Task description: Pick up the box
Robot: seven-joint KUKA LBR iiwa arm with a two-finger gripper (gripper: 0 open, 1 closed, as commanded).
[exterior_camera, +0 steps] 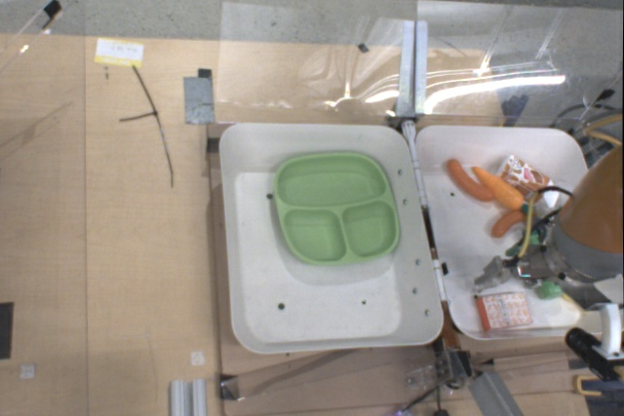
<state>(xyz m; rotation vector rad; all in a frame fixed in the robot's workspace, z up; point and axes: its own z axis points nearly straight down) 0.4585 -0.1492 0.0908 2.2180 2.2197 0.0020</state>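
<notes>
Bright, even overhead light; white glare streaks the clear panel (pixel 439 78) at upper right; the picture is slightly soft, with faint shadows.

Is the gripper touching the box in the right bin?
Cannot tell. In the camera view the gripper hangs just above the box, but the slanted view shows neither contact nor a gap plainly.

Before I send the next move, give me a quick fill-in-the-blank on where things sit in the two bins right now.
1. The green tray lies in the ____ bin.
2. The box lies in the ____ bin, near its front edge.
3. The gripper hangs just ____ the box in the picture.
4. The carrots are coloured ____.

Missing words: left; right; above; orange
</notes>
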